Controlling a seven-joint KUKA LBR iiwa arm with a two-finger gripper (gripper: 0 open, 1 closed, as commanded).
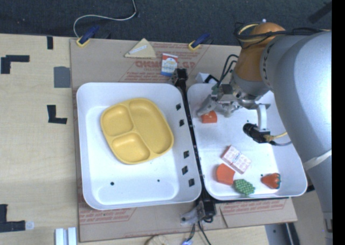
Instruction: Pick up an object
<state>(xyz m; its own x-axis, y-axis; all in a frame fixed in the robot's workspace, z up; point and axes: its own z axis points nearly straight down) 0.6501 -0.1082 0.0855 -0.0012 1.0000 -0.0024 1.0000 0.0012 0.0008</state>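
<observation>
Orange block [209, 117] sits in the right bin's [285, 158] far left area, directly under the gripper [218, 104], seemingly touching the fingertips; whether they're clenched or released, I can't tell. Biggest now: the left bin [91, 147], carrying a yellow divided plate [136, 130]. Then smaller bits near the front: pink-white packet [236, 159], orange wedge [225, 174], red pepper [271, 180], green lump [243, 186].

Two white bins [86, 147], one yellow tray [136, 130] — six small objects [235, 159]
</observation>
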